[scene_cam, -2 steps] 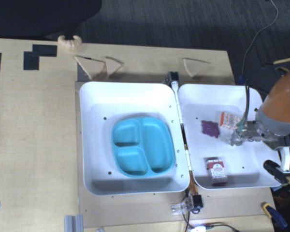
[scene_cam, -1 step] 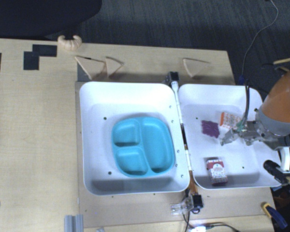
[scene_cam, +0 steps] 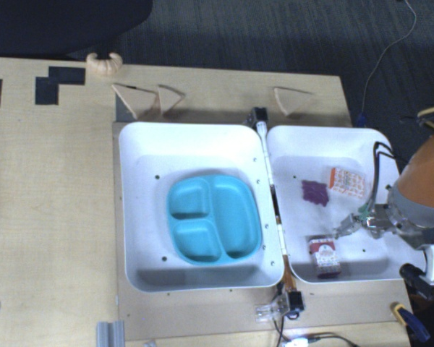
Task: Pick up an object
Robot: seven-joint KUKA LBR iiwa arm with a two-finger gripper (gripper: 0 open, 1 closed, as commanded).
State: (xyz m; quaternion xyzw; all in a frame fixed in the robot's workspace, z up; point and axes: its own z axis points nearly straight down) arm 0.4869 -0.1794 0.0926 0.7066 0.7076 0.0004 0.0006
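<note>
The right bin [scene_cam: 369,144] holds three small things: a purple lump [scene_cam: 315,191] near its middle, a white and orange packet [scene_cam: 346,183] just right of that, and a red and white box [scene_cam: 323,255] by the front wall. My gripper [scene_cam: 349,225] reaches in from the right, low over the bin floor. It sits between the packet above it and the box below-left, a short gap from each. Nothing shows in its grasp.
The left bin [scene_cam: 141,194] carries a blue divided plate [scene_cam: 213,217] in its middle. A black and white ridge [scene_cam: 269,186] separates the two bins. The arm's orange band [scene_cam: 427,176] overhangs the right bin's right wall. Cables trail by the bench's front edge [scene_cam: 289,306].
</note>
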